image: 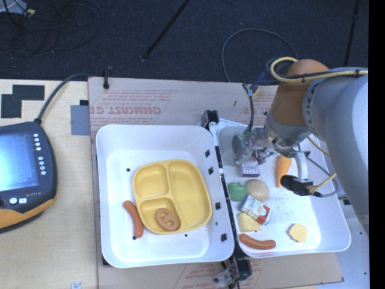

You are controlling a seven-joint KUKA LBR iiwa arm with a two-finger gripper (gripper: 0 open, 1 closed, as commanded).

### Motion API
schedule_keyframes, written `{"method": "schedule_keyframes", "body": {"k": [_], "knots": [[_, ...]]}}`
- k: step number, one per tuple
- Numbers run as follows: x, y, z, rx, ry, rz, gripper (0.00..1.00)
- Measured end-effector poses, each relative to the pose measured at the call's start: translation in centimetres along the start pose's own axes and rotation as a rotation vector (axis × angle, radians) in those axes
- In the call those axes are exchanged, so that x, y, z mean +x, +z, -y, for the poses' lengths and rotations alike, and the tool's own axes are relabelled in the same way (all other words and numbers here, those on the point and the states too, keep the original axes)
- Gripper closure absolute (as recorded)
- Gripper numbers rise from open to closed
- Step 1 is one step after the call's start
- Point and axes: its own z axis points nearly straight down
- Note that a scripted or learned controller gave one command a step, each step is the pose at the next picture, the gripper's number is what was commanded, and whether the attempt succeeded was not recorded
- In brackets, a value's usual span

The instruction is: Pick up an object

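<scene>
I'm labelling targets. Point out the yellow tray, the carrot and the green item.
yellow tray (pixel 194 188): camera view, bare right compartment.
carrot (pixel 283 170): camera view, its middle.
green item (pixel 237 191): camera view, its top.

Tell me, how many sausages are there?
2. One sausage lies in the left bin beside the yellow tray; another sausage lies at the right bin's front edge. More may hide under the arm.

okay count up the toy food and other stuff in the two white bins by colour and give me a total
Yellow: 4 - divided plate, cheese wedge, small piece, tan potato-like piece
Orange or red-brown: 4 - sausage, pretzel-like piece, sausage, carrot
Green: 1 - rounded piece
Red and white: 2 - carton, small packet
Total: 11
</scene>
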Motion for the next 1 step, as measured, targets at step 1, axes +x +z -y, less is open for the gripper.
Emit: {"method": "schedule_keyframes", "body": {"k": [1], "knots": [[5.05, -9.63, 3.41, -0.01, -0.005, -0.001, 1.0]]}}
